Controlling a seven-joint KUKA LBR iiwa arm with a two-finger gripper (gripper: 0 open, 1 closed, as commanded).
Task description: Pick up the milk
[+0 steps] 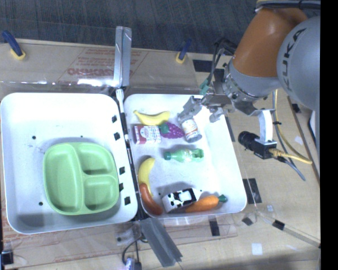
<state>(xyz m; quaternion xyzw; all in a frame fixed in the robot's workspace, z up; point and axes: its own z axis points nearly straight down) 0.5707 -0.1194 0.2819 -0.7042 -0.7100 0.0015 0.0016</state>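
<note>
Right white bin [232, 161]: two yellow bananas [152, 117], one black-and-white cow-print milk carton [180, 198], one green bottle [183, 154]; orange carrot [205, 203] touches the carton. Grey two-finger gripper [201, 107] hangs over a small white jar [191, 130]; grasp state cannot be told, possibly touching the jar.

Both bins [22, 108] were white. The left bin held a pale green divided plate [81, 177]. In the right bin [228, 167]: a yellow banana [152, 117] at the far edge, a second yellow banana [146, 169] along the left wall, a maroon-and-white carton [147, 133], purple grapes [172, 130], a green bottle [183, 154], a white can [191, 130] with a red band, an orange carrot [204, 202] with a green top, a reddish-brown sausage [149, 201], and the milk [182, 198] carton, black-and-white cow-patched, at the near edge. The arm [270, 38] was grey with an orange band. The bench [56, 58] was tan cardboard with red print.
</note>
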